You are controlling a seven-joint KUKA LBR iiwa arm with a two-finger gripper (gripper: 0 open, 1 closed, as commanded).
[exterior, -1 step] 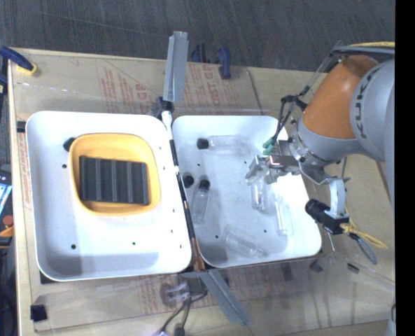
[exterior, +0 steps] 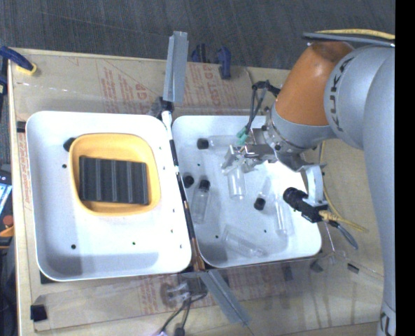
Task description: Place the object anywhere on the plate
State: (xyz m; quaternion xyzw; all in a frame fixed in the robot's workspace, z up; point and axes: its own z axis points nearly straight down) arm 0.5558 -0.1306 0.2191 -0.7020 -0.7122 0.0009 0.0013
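The gripper is hovering low in the right bin, whether grasping anything I cannot tell. Clear vials are lying scattered there, one vial just below it, long axis roughly upright in view. The yellow plate is sitting leftward in the left bin.
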